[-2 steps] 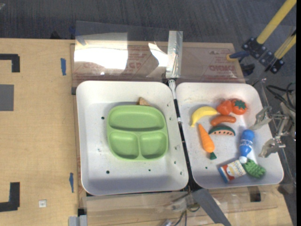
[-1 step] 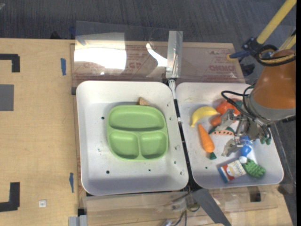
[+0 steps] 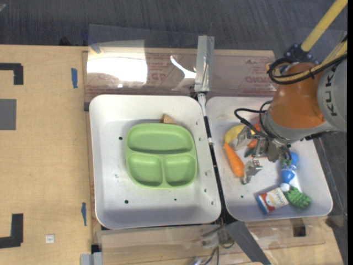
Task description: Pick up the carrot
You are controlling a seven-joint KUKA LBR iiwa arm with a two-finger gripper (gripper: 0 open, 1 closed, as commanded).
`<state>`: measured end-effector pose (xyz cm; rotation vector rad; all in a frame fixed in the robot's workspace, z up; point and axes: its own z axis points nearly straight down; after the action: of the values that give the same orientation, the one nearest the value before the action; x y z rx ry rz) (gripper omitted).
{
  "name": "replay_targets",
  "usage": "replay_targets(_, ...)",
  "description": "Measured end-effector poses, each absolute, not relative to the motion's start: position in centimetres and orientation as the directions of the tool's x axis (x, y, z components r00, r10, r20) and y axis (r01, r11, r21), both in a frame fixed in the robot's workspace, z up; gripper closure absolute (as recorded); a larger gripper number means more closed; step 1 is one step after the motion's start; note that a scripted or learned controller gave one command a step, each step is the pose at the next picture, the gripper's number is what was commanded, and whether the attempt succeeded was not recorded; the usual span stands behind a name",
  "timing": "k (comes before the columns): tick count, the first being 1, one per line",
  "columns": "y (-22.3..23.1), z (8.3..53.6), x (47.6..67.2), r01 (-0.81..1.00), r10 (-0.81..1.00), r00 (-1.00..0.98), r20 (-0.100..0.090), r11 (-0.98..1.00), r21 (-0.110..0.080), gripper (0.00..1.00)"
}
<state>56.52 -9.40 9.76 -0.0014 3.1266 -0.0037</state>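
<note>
Two bins sit side by side on the surface [image 3: 38,164], the left bin [image 3: 105,148] holding a divided plate [image 3: 161,154] at its middle, with a small object [image 3: 167,118] just behind the plate's far edge. In the right bin [image 3: 314,203], the carrot [image 3: 234,159] lies near the left wall, and the tool [image 3: 255,162] hangs just to its right. A small carton [image 3: 272,200] lies towards the near right corner, with a knobbly toy [image 3: 298,197] just right of it.

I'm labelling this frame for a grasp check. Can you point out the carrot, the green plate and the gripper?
carrot [image 3: 234,159]: camera view, middle of its orange body, right bin.
green plate [image 3: 161,154]: camera view, the ridge between its compartments, left bin.
gripper [image 3: 255,160]: camera view, midway between the fingertips, just right of the carrot.
</note>
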Motion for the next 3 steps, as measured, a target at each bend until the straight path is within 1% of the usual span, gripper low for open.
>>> replay_targets(1,-9.4,11.1,56.9,-0.002,-0.002,-1.0,-0.028,1.0,-0.005,1.0)
replay_targets(2,-3.8,18.8,50.0,-0.022,-0.022,-1.0,-0.009,1.0,0.002,1.0)
replay_targets(3,-3.9,18.5,49.8,-0.019,-0.019,-1.0,-0.002,1.0,0.001,0.0)
